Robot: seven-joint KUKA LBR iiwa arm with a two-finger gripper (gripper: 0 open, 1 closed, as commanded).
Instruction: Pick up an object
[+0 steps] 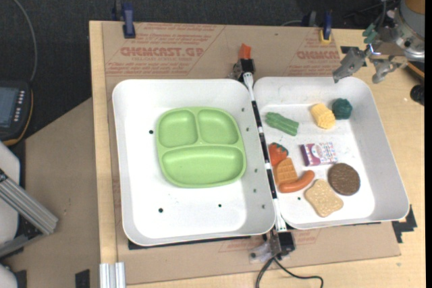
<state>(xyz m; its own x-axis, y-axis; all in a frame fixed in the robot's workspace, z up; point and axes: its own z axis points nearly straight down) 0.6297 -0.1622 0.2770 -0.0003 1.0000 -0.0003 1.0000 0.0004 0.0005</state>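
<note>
My gripper (pixel 365 69) hangs open over the far rim of the right bin (pixel 386 172), with nothing between its fingers. Just in front of it in the bin sit a dark green piece (pixel 342 108) and a yellow corn cob (pixel 324 116). Further left is a green pea pod (pixel 281 123). Nearer the front are a purple packet (pixel 318 154), a round brown cookie (pixel 344 179), a slice of toast (pixel 322 198), an orange sausage (pixel 297 183), an orange wedge (pixel 285 168) and a red and green piece (pixel 277 152).
The left bin (pixel 135 179) holds a green divided plate (pixel 200 146). A black and orange clamp (pixel 244 63) stands at the far end of the seam between the bins. Blue clamps (pixel 126 19) grip the board's far edge.
</note>
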